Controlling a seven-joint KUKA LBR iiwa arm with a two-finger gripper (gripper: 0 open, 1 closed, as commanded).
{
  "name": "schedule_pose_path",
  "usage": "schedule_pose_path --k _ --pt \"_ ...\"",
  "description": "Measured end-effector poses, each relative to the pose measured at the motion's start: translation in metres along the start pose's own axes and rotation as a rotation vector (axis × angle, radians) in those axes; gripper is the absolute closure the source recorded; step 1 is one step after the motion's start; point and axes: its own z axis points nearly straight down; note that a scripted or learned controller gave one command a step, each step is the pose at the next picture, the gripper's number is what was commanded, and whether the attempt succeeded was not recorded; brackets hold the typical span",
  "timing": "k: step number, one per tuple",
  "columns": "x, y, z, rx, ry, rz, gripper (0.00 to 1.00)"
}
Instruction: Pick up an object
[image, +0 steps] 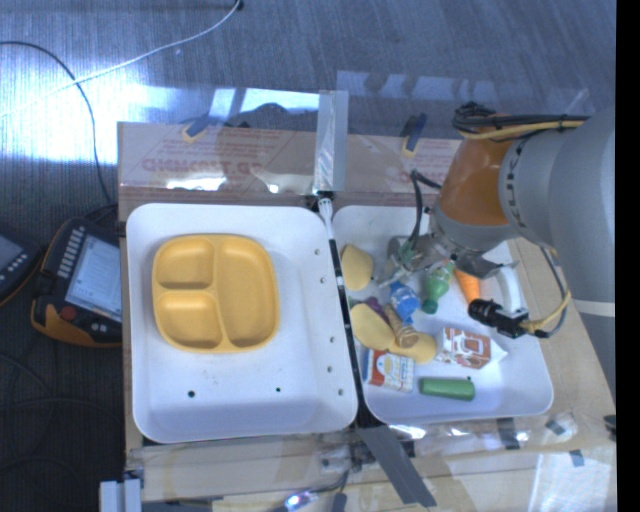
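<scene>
The right bin (520, 392) holds a jumble of small objects. Among them are a pale yellow rounded piece (356, 265), a blue bottle (403, 300), a green bottle (435, 289) and an orange carrot-like piece (469, 285). Nearer the front lie a yellow oblong piece (372, 323), a red-and-white packet (466, 347), a printed card (390, 371) and a green block (446, 388). My gripper (413, 257) hangs low over the bin's back middle, just above the blue and green bottles. The wrist hides much of it.
The left bin (240, 400) carries a yellow divided plate (214, 292). A ridge (340, 300) separates the two bins. Black cabling and a connector (497, 314) trail from the arm over the right bin's right side. A teach pendant (80, 285) lies left of the bench.
</scene>
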Motion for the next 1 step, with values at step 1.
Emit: schedule_pose_path --k 1 --pt "0.0373 0.0594 -0.0821 0.017 0.005 0.011 1.0"
